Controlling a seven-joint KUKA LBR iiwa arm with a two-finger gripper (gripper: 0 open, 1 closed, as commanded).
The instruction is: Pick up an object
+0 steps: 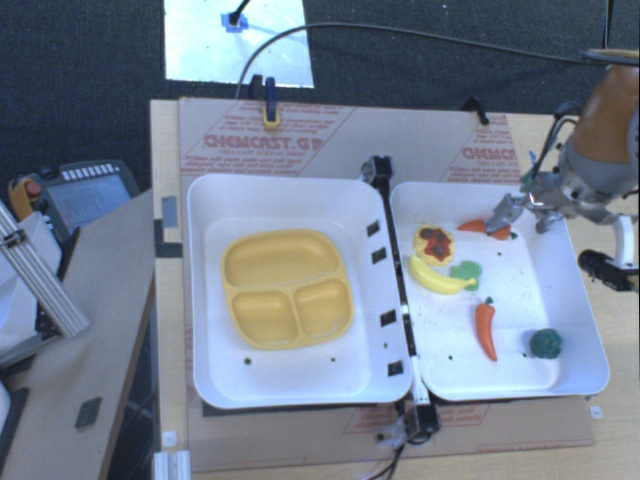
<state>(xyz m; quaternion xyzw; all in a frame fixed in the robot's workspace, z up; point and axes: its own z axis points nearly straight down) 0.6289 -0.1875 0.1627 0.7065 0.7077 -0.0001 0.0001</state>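
The arm (pixel 605 133) comes in from the right edge, its orange band high at the upper right corner and the grey wrist bent down and leftward over the far right corner of the right bin (pixel 575 298). The gripper (pixel 515 211) hangs low over that bin's back edge — its metal fingers are small and blurred here, so I cannot tell how far apart they stand. Just beside the tips lies a small orange carrot (pixel 478 227), which seems to be touching or nearly touching them, though nothing shows clearly between the fingers.

Further into the same bin sit a round yellow piece with red and dark spots (pixel 434 242), a banana (pixel 440 277) just below it, and a small green leafy piece (pixel 466 269) against the banana. A second, larger carrot (pixel 486 331) lies nearer the front, with a dark green broccoli (pixel 545 343) toward the front right corner.

The left bin (pixel 215 228) holds a yellow divided tray (pixel 287 288) — three compartments, lying flat.
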